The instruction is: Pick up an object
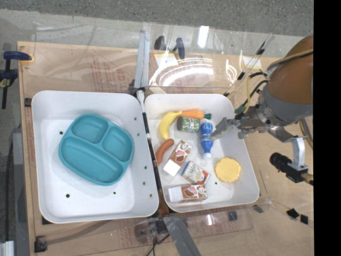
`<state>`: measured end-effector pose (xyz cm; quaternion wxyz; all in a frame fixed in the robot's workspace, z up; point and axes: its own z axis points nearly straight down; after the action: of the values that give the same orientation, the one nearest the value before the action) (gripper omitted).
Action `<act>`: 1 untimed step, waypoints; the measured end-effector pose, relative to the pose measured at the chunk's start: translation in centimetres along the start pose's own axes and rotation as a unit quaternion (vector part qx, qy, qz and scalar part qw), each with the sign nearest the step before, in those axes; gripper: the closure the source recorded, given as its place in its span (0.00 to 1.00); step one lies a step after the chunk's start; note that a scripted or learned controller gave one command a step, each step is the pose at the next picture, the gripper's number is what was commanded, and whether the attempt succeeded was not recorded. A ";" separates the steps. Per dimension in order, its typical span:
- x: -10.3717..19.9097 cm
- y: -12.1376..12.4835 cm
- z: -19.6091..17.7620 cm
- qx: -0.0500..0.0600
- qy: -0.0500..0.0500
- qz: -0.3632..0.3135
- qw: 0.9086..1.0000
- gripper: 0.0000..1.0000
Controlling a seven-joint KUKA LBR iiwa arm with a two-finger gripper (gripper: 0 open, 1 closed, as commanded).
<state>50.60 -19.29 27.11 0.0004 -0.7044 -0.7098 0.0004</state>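
Observation:
The right bin (pixel 246 159) holds several small objects. A yellow banana (pixel 167 124), an orange carrot (pixel 193 113) and a green can (pixel 188 124) lie at its back. A blue and white bottle (pixel 205 138) sits in the middle, a red sausage (pixel 164 150) to its left, and a yellow disc (pixel 228 169) at the front right. My gripper (pixel 217 132) hangs over the bin's right side, its tip just right of the bottle's top. Nothing shows as held in it.
Small printed cartons (pixel 181 152) (pixel 193 172) (pixel 187 192) and a white block (pixel 171 168) lie at the right bin's front. A teal divided plate (pixel 96 148) lies in the left bin (pixel 42 159). A clear plastic guard (pixel 192 63) stands behind the bins.

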 end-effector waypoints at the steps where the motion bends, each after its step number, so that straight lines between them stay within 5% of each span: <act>1: -4.6 3.9 9.9 0.002 0.001 0.113 0.994 0.00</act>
<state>54.55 -23.88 17.19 0.0020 -0.7800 -0.6258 0.0011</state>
